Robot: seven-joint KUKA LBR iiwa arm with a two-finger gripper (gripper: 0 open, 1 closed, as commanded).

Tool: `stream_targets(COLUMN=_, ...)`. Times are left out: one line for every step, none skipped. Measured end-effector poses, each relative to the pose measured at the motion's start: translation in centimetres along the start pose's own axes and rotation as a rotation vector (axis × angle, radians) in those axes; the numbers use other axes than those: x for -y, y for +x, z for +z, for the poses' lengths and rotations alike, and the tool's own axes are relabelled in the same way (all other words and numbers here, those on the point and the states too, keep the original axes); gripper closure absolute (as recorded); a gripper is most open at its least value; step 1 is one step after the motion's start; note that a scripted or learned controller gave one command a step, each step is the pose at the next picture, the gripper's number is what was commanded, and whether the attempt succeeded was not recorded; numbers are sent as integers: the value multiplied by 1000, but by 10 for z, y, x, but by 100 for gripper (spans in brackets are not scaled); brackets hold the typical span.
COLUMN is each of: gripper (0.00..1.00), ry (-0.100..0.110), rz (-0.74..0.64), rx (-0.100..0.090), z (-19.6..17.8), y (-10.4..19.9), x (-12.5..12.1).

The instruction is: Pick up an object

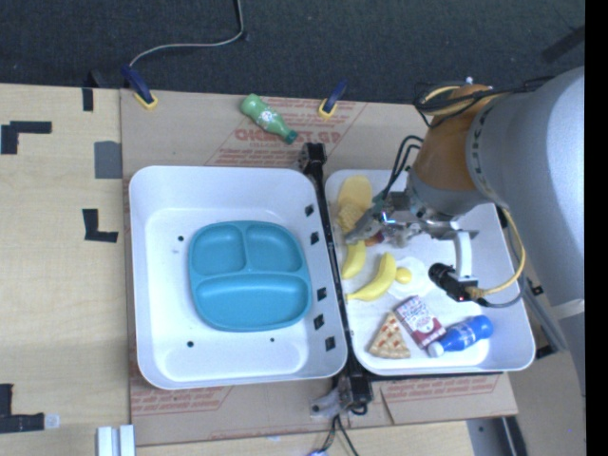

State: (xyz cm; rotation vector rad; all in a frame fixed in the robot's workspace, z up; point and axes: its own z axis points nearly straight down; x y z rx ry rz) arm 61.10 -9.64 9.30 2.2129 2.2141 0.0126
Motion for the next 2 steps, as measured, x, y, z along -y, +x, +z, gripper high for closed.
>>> stream_targets(gripper=0, ry=-11, rz=2, rx=2, z=-1, y=-2, x=42)
stream_targets(gripper=100, ry=-6, rz=2, rx=1, z=-9, y=-2, x=43)
